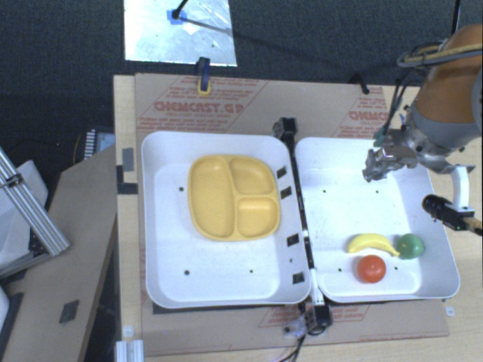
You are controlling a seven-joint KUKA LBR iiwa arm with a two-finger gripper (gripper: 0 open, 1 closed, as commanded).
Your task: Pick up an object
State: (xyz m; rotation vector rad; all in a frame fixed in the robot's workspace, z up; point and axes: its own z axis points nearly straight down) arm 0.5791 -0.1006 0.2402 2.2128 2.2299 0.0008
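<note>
In the right bin (332,202) lie a yellow banana (372,243), a red tomato-like ball (370,269) just below it and a small green fruit (410,246) to its right, all near the front. My gripper (375,170) hangs over the upper part of that bin, well behind the fruit, with nothing visibly held. The arm comes in from the right.
The left bin (162,202) holds a yellow divided plate (232,197) in its middle. A black divider with clips (294,210) runs between the two bins. Cardboard (226,100) lies under both bins.
</note>
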